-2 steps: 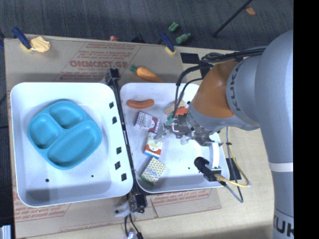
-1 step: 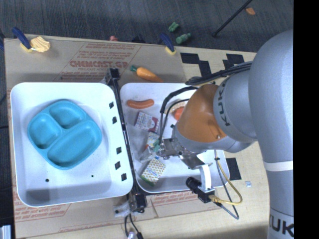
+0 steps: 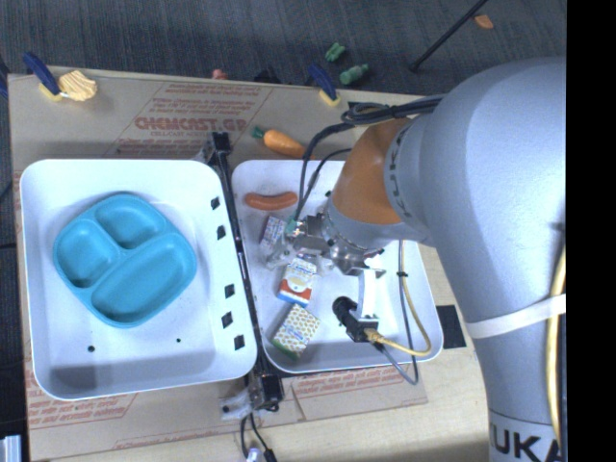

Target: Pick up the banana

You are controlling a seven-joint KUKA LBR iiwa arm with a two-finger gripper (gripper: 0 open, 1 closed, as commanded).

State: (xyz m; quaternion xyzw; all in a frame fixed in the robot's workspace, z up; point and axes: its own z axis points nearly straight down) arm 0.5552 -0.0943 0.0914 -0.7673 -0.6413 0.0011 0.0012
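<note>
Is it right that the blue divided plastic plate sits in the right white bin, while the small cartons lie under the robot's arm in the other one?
Not quite. The camera view shows the blue divided plastic plate in the left white bin. The small cartons lie in the right white bin, below the grey arm.
</note>
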